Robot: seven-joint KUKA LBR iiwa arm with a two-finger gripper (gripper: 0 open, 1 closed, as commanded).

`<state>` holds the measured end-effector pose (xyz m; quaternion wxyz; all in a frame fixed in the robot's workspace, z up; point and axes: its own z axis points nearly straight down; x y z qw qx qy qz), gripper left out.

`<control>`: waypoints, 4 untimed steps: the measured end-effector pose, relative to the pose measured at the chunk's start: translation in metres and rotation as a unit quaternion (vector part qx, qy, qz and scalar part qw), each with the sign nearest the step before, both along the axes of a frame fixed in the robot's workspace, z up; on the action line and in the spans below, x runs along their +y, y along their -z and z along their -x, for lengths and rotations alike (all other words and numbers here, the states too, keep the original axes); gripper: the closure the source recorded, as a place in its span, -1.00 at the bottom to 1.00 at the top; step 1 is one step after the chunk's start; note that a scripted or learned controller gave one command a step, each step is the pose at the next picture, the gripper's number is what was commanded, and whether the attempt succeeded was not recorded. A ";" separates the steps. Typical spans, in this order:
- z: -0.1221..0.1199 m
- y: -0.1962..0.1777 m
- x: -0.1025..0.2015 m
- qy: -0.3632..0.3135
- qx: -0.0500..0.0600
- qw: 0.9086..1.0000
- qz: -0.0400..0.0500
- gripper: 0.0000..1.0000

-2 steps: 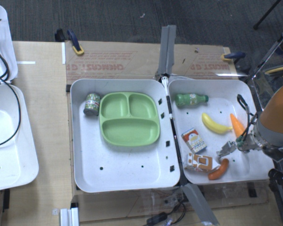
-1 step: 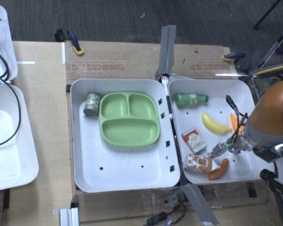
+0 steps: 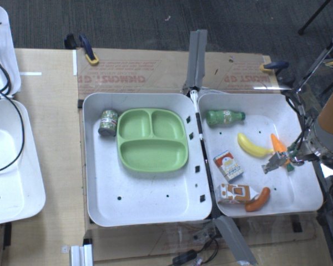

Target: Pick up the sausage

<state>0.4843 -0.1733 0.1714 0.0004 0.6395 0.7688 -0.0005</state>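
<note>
The sausage [image 3: 257, 200] is reddish-brown and lies near the front edge of the right bin [image 3: 305, 201], just right of a small brown-and-white carton [image 3: 235, 193]. My gripper [image 3: 275, 164] hangs over the right part of that bin. It is farther back than the sausage and a little to its right, apart from it. It sits close to the lower end of an orange carrot [image 3: 277, 144]. Nothing of the sausage is in the gripper.
The right bin also holds a green bottle [image 3: 225, 117], a banana [image 3: 253, 146] and a white carton [image 3: 228, 165]. The left bin [image 3: 144, 198] has a green divided plate [image 3: 152, 140] and a small can [image 3: 107, 122]. The arm [image 3: 327, 126] enters at the right edge.
</note>
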 end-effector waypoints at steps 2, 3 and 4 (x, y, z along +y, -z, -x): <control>0.007 0.072 -0.003 -0.060 0.001 0.998 -0.001 1.00; 0.007 0.072 -0.003 -0.060 0.001 0.998 -0.001 -1.00; 0.007 0.080 -0.017 -0.061 0.001 0.998 -0.001 -1.00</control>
